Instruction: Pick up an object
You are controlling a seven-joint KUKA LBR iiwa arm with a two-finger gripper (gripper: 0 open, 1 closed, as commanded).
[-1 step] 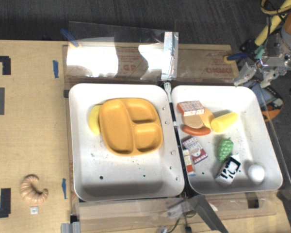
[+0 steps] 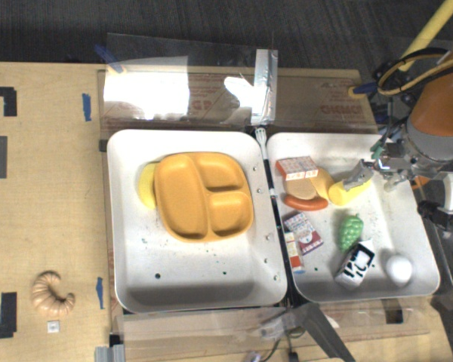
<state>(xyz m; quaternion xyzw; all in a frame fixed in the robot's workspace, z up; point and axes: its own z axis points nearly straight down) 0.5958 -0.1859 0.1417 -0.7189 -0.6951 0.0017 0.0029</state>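
Note:
The right bin holds several toy items: a red-and-white box, a hot dog in a bun, a yellow lemon-like piece, green grapes, a black-and-white carton, a white egg and a small red packet. My gripper reaches in from the right and hangs low over the bin's back half. Its tip is just above and right of the yellow piece, close to it or touching it. Nothing is visibly held.
The left bin bears an orange divided plate with a yellow item poking out from under its left edge. A toy croissant lies on the bench at the far left. Cables and the arm's orange band crowd the right edge.

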